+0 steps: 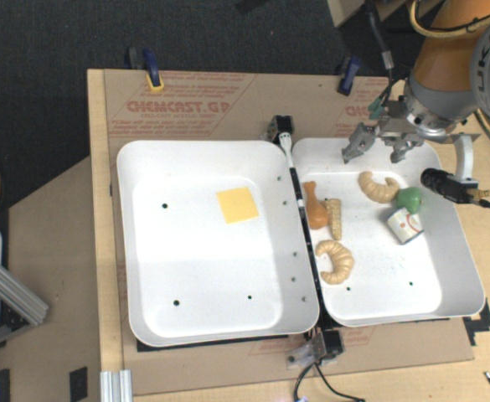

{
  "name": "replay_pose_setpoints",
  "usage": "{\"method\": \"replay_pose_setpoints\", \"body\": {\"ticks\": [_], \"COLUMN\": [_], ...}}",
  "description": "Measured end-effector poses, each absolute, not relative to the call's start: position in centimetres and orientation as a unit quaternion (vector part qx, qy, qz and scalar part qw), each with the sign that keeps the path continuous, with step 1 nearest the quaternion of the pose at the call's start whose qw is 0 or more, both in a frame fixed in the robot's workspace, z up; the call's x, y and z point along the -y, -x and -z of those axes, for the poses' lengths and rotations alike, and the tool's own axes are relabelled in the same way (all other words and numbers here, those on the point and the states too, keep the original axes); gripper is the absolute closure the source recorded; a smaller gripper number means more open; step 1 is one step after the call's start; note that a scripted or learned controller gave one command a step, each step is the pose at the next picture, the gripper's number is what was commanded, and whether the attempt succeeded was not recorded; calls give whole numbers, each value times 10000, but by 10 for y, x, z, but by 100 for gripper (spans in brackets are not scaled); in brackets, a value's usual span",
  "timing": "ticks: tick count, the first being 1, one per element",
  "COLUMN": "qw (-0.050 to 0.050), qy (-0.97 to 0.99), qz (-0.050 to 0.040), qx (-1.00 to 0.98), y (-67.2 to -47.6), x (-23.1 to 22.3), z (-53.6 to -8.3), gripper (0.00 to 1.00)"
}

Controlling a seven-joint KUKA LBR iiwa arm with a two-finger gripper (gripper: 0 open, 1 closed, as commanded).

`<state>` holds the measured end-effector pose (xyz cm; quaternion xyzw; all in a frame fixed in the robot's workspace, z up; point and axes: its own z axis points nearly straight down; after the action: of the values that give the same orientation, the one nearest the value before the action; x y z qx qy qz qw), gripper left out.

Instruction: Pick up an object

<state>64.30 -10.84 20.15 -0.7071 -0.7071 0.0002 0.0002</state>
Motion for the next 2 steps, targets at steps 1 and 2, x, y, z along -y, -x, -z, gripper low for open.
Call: {"method": "replay_pose_setpoints", "body": {"ticks": [1,2], "qw": [45,12], "qy": [7084,7069], "qz": [-36,-20], "qx": [7058,7073], "y": [-606,-651], "x": [142,91], "z": [-97,-84], "gripper": [0,0]}}
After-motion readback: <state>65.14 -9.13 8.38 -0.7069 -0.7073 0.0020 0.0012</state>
